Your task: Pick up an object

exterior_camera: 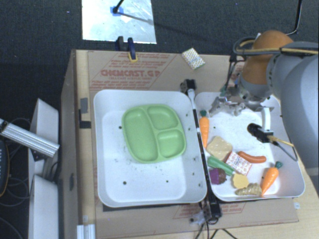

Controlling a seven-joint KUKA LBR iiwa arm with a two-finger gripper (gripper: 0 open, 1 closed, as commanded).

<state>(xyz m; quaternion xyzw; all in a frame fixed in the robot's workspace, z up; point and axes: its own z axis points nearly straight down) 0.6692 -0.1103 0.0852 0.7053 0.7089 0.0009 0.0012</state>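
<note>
The arm (294, 78) reaches in from the right, wrist bent down over the right bin's (299, 180) far end. Its jaws (227, 105) hang low; their state is unclear. Toy food (234, 163) lies nearer.

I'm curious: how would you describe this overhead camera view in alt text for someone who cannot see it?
A grey robot arm reaches from the right over the right white bin, which holds toy food including two carrots and a sausage. The left white bin holds a green divided plate.
</note>
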